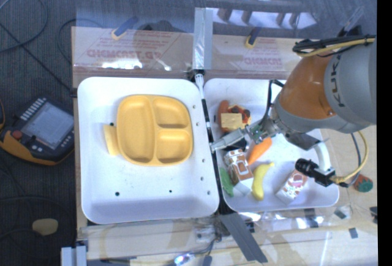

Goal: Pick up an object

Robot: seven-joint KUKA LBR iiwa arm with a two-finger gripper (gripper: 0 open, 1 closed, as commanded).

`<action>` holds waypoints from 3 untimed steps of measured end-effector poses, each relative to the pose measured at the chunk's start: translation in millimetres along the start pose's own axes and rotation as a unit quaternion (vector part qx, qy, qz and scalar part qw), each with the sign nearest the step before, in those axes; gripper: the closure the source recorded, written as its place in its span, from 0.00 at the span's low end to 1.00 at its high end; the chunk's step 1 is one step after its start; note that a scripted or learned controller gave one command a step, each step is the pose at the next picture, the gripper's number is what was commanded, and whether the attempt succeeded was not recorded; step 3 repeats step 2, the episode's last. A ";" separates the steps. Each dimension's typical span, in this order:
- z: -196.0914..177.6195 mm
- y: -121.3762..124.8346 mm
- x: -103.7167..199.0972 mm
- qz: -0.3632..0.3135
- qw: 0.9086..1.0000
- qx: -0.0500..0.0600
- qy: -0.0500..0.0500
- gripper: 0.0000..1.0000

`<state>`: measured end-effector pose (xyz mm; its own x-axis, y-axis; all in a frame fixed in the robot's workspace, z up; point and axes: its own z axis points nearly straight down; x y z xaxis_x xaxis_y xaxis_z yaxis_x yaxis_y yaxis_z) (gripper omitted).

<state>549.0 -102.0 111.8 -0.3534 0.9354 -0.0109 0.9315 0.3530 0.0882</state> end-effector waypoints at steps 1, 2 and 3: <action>-2.0 -3.6 3.3 0.003 1.000 -0.006 -0.007 0.00; -2.7 -1.8 3.3 -0.012 1.000 -0.009 -0.008 0.00; -2.7 -1.8 3.3 -0.012 1.000 -0.009 -0.008 0.00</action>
